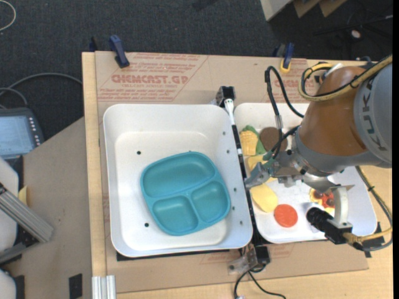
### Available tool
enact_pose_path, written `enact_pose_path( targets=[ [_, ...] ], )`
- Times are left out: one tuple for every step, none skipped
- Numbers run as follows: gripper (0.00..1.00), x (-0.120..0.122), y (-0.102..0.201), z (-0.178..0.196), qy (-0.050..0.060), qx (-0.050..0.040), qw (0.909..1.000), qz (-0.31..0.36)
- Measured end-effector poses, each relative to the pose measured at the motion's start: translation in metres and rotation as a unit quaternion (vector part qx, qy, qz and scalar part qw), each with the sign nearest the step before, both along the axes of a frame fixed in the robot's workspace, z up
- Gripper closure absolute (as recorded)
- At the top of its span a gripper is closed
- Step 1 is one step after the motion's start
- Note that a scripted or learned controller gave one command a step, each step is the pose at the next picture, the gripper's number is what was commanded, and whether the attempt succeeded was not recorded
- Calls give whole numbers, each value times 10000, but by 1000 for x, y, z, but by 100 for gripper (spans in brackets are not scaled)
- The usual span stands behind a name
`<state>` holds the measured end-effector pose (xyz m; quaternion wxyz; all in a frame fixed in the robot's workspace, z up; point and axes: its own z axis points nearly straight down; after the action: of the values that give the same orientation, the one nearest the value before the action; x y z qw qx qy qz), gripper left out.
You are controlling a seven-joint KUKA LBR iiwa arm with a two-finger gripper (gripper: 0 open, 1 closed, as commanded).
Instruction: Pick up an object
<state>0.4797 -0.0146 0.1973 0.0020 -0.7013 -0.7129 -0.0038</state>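
Camera view: the arm (340, 120) hangs over the right bin (368, 213), end effector (259, 174) low by the divider; whether it is open or closed cannot be told. The yellow object (264, 198) lies just beside it at five o'clock, the red disc (286, 215) beyond. The arm hides much of the bin.

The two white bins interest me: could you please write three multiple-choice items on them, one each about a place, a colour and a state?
1. Where does the divided plate lie?
A. left bin
B. right bin
C. on the bench

2. What colour is the round flat piece in the right bin?
A. blue
B. red-orange
C. green

3. How does the divided plate sit?
A. flipped over
B. on edge
C. flat, hollows up

Key: 1 A, it lies inside the left bin; 2 B, the disc beside the yellow piece is red-orange; 3 C, its three hollows face the camera.
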Motion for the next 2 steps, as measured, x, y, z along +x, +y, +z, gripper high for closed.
enact_pose_path(
  targets=[
    [100,0,-10,8,8,-38,10000,-77],
    [100,7,52,93,-35,-24,10000,-41]
  ],
)
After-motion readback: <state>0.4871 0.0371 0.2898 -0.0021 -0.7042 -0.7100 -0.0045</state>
